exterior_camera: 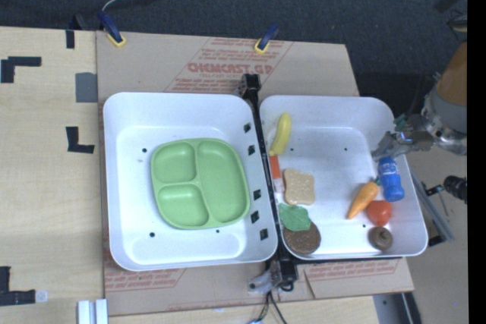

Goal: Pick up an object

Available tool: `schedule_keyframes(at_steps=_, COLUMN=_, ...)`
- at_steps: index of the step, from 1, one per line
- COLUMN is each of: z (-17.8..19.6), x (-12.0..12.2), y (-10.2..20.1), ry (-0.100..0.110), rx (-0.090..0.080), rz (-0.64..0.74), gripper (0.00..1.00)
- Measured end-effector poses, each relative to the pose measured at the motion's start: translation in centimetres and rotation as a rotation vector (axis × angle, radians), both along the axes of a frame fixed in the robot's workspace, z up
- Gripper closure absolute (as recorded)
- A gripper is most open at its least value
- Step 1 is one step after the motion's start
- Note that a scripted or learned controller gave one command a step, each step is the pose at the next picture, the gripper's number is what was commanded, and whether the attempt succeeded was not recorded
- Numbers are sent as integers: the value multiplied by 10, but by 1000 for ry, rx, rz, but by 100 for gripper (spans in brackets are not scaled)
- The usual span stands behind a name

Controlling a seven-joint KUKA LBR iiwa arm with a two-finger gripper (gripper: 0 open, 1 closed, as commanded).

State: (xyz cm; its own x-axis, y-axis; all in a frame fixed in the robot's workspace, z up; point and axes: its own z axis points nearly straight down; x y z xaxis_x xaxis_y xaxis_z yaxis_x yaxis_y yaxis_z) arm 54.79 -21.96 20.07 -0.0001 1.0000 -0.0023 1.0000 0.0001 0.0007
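The right bin [334, 104] holds a yellow banana [282, 133], a slice of toast [298, 187], a green leaf [295, 217], a brown round cookie [303, 240], a carrot [362, 199], a blue bottle [390, 180], a red tomato [379, 212] and a small brown ring [380, 238]. My gripper [393, 142] hangs over the bin's right wall, just above the blue bottle's cap. Nothing shows in its grasp.
A green divided plate [200, 183] lies in the left bin [121, 108]. A small orange-red piece [275, 165] rests against the divider between the bins. The middle of the right bin floor [334, 155] is bare. The arm's wrist [454, 99] stands at the right edge.
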Motion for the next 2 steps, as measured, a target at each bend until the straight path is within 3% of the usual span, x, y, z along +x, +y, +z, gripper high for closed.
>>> schedule_keyframes(at_steps=1, z=-100, x=-26, y=12, ry=-2, rx=1, rz=0, gripper=0)
schedule_keyframes(at_steps=2, z=-114, x=-62, y=14, ry=-6, rx=1, rz=1, gripper=0)
